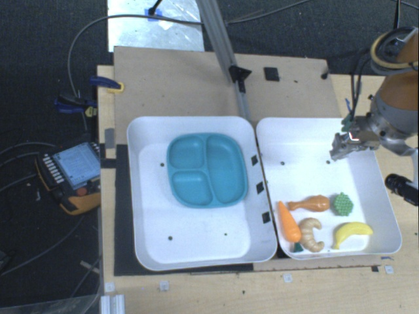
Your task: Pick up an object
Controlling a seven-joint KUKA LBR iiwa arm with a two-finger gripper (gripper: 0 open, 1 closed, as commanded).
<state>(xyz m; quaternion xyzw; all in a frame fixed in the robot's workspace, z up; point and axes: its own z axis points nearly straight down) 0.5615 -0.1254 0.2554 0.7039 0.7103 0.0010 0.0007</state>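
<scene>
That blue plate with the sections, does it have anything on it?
Empty. The blue plate lies flat in the left bin, and all three of its compartments show bare blue, with no food in them.

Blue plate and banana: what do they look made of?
Plate: probably moulded plastic, an even turquoise colour with a smooth matte look and soft rounded dividers between three compartments. Banana: seems to be a plastic toy, uniformly bright yellow with a slight sheen and no spots; too small to be sure.
</scene>
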